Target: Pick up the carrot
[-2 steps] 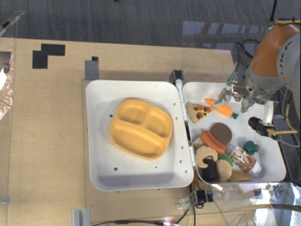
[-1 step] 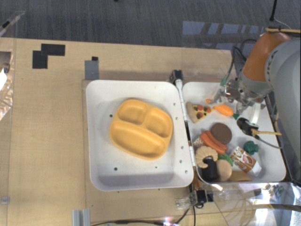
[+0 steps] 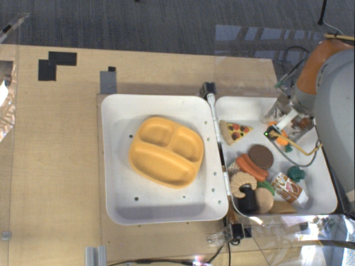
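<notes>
The gripper (image 3: pixel 280 136) hangs over the right bin (image 3: pixel 321 173), and a small orange carrot (image 3: pixel 283 142) sits pinched between its fingers, above the bin floor.

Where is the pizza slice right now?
The triangular toy pizza slice lies in the right white bin, near its upper left corner, beside the divider, just above the round brown patty.

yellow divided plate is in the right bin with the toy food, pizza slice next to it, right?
Not quite. The camera view shows the yellow divided plate alone in the left bin. The toy food, including the pizza slice, is in the right bin.
</notes>
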